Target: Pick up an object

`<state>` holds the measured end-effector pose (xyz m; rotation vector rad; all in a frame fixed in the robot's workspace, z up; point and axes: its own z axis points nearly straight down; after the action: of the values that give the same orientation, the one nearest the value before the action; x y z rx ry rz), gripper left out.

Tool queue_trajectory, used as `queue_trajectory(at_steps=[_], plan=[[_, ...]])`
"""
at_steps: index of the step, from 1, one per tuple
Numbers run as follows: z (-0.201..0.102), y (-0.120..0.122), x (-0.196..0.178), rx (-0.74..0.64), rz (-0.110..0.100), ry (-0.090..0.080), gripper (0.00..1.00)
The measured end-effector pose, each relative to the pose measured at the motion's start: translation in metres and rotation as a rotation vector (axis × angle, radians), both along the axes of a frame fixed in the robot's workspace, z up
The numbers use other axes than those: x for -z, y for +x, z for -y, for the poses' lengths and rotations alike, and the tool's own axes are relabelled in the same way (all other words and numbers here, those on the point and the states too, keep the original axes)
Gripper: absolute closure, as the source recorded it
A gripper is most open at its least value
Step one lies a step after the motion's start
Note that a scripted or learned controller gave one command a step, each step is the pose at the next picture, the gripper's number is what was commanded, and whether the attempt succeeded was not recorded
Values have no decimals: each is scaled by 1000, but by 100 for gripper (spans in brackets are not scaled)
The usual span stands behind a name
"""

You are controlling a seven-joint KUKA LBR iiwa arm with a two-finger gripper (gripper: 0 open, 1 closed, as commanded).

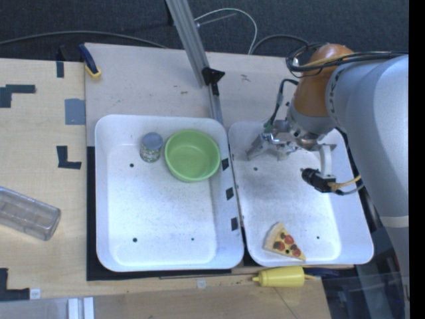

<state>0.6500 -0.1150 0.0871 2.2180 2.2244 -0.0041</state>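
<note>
Bench [133, 78]: pale wood-coloured top, black and grey tape marks along its left part; two shallow white bins sit side by side on it, the left bin [106, 198] and the right bin [355, 241], inner rims touching or nearly so. A clear plastic container [26, 212] lies on its side at the bench's left edge, well apart from the bins; a blue-and-yellow clamp [89, 61] sits near the far left corner. A yellow bottle [282, 278] lies on its side at the near edge, just in front of the right bin, and a grey metal pole [189, 32] slants across the far side, ending between the bins.
</note>
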Motion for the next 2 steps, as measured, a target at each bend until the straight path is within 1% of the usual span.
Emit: queue_trajectory(at_steps=[1,2], plan=[[-1,0,-11,-2,-1,1,100],[3,8,-71,1,6,1,100]])
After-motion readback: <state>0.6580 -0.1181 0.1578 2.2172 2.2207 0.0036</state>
